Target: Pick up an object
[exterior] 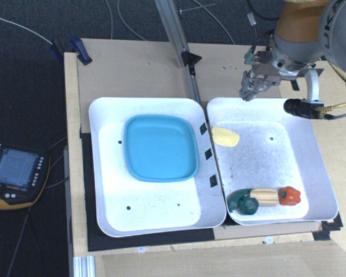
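Note:
My gripper [248, 92] hangs over the far rim of the right bin [311, 154], near its back left corner, with nothing visibly in it. A pale yellow piece [225, 137] lies in that bin's back left part, below and slightly left of the gripper. Along the bin's front edge lie a dark green object [243, 203], a tan cylinder [264, 197] and a red object [289, 195], touching in a row. A blue square plate [161, 148] rests in the left bin [104, 154].
A metal pole [176, 27] slants down to the gap between the bins. A black cylindrical part [303, 107] juts out by the right bin's back right rim. Cables lie on the dark floor beyond the bench. A handheld controller [11, 172] sits at far left.

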